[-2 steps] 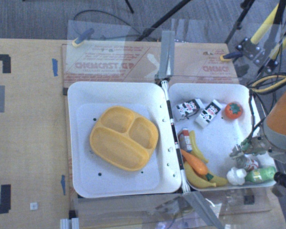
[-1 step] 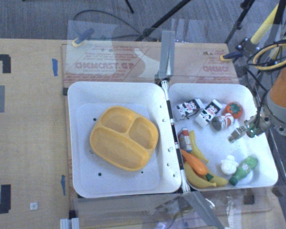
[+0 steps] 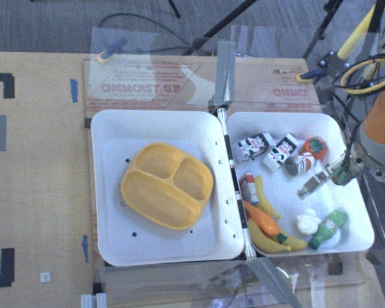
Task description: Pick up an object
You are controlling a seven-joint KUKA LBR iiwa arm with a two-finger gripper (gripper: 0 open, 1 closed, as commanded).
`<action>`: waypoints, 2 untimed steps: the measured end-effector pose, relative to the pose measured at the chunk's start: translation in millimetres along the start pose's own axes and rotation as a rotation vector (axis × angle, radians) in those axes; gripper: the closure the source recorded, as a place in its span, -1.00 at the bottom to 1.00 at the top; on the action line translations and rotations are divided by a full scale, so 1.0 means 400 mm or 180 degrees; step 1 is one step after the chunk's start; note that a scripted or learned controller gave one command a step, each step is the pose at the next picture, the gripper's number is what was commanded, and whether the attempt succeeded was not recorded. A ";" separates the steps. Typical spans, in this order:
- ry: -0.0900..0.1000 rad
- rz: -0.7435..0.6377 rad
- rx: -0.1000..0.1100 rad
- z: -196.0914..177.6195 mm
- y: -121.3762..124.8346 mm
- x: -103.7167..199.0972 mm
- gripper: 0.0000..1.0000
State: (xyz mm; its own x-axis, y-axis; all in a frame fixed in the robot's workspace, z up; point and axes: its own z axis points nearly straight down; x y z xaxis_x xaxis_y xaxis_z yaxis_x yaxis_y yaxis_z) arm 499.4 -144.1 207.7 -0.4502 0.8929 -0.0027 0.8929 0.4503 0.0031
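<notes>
The gripper (image 3: 313, 185) hangs over the right bin (image 3: 356, 191), its fingers spread with nothing between them, a small can (image 3: 294, 165) just at its ten o'clock. At its six lies a green bottle (image 3: 328, 228); the yellow divided plate (image 3: 167, 185) sits in the left bin (image 3: 109, 172), at nine.

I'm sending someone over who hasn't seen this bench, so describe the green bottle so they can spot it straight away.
Look in the right-hand white bin, the one crowded with small toys, and go to its near right corner. The green bottle lies there tilted, beside a small white object and just past the end of the banana. It is the only all-green item there, apart from its white label.
</notes>
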 end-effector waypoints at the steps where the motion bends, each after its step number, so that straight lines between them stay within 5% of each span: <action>1: 0.0003 -0.0515 0.0003 0.266 -0.002 0.108 -1.00; 2: 0.0002 -0.0717 -0.0004 0.302 0.073 0.081 -1.00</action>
State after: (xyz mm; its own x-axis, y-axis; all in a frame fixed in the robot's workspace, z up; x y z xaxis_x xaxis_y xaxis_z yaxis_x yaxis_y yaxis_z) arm 511.5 -101.9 86.9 -0.6382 0.7698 -0.0028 0.7698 0.6382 0.0038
